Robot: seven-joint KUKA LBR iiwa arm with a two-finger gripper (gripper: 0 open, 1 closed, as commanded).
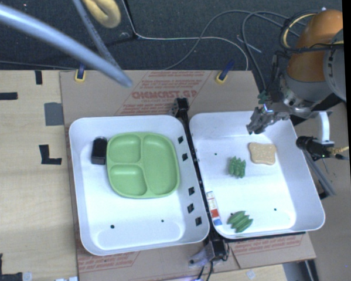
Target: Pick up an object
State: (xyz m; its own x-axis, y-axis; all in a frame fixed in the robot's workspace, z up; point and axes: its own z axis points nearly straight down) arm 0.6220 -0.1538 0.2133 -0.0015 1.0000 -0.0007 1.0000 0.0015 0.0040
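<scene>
In the left bin (89, 229), a green divided plate (143, 165) fills the middle, with a black block (98, 151) touching its left rim. The right bin (285, 213) holds a broccoli piece (237, 166), a green pod (240, 221) near the lower edge, and a tan bread slice (262, 153). The end effector (258, 125) hovers at the upper edge above the bread; whether it is clenched or released cannot be told.

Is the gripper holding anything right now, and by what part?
Nothing is held. The gripper hangs above the right bin, up-left of the tan bread slice, with nothing between its fingers.
</scene>
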